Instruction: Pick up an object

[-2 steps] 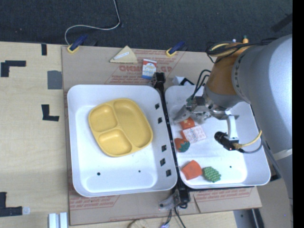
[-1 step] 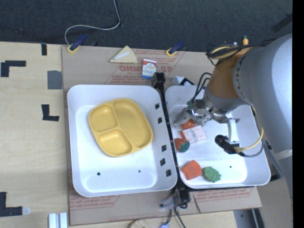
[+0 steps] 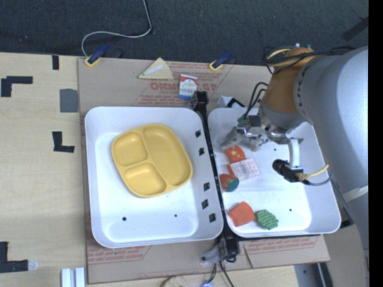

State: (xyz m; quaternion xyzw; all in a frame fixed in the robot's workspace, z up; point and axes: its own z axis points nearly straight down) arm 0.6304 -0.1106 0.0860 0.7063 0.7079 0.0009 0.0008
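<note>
Down in the right bin (image 3: pixel 320 217), the pincer (image 3: pixel 242 135) hangs low over the upper left part of the white floor, below the orange band (image 3: pixel 281 97) of the grey arm (image 3: pixel 341 112). Whether it is wide or narrow I cannot tell; the wrist hardware hides that, and nothing shows between its tips.

Just below and slightly left of the pincer lies a small orange-red block (image 3: pixel 235 154), close to it but apart. Touching that block on its lower right side is a pale wrapped packet (image 3: pixel 245 170) with red print. Beside the packet's lower left corner sits a small red and green piece (image 3: pixel 228 182). Farther toward the near wall, well apart from the pincer, a larger orange block (image 3: pixel 241 213) lies just beside a green knobbly object (image 3: pixel 267 219).

Across the black divider (image 3: pixel 206 154), the left bin (image 3: pixel 96 178) holds a yellow three-compartment tray (image 3: pixel 151 159). Beyond the bins, a small red and white carton (image 3: pixel 188 86) stands on the cardboard-covered surface (image 3: pixel 119 79).
</note>
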